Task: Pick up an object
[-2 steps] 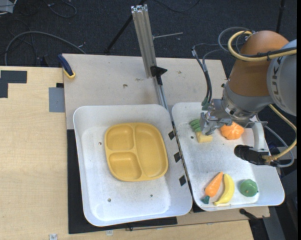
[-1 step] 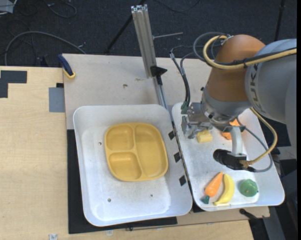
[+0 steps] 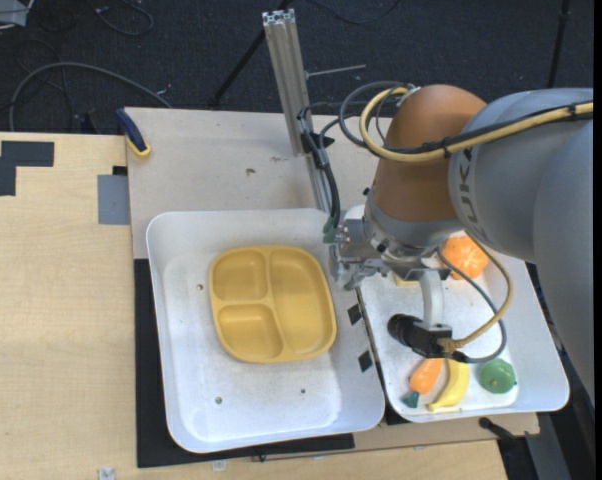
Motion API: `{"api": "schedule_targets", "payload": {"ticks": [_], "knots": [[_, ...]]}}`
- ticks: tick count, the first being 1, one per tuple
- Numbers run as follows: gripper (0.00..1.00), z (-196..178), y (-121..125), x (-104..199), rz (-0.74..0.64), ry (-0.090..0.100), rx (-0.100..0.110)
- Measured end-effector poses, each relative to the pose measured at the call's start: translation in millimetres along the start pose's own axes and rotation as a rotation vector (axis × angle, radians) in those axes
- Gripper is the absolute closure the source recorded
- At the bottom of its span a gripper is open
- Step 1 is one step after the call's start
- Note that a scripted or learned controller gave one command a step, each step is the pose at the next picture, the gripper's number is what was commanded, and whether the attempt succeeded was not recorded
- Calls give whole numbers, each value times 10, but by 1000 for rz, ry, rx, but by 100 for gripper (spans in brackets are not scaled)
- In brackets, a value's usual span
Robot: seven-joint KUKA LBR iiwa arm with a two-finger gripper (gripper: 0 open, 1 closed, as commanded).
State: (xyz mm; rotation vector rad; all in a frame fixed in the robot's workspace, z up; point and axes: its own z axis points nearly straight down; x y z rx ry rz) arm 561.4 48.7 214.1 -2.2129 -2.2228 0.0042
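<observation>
Two white bins side by side in the lower half of the frame. The left bin (image 3: 181, 388) holds one thing, a yellow divided plate (image 3: 273, 303) w/ three compartments, lying flat toward the bin's upper right, nothing on it. The right bin (image 3: 541, 393) has the toy food. An orange toy (image 3: 467, 256) sits near its upper edge, partly tucked under the arm. At the bottom edge a carrot (image 3: 426, 375) and a banana (image 3: 451, 386) touch each other, w/ a round green fruit (image 3: 497, 376) just to their right. The gripper (image 3: 353, 266) sits at centre frame, approx. over the seam between the bins, beside the plate's right rim. From here I can't tell how wide it's open or whether it's got anything (the wrist blocks it). All objects lie in the bins.
</observation>
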Motion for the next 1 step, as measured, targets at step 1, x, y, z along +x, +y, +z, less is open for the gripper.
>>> {"api": "schedule_targets", "payload": {"ticks": [1], "knots": [[100, -61, -112, 611, -1, 0, -2]]}}
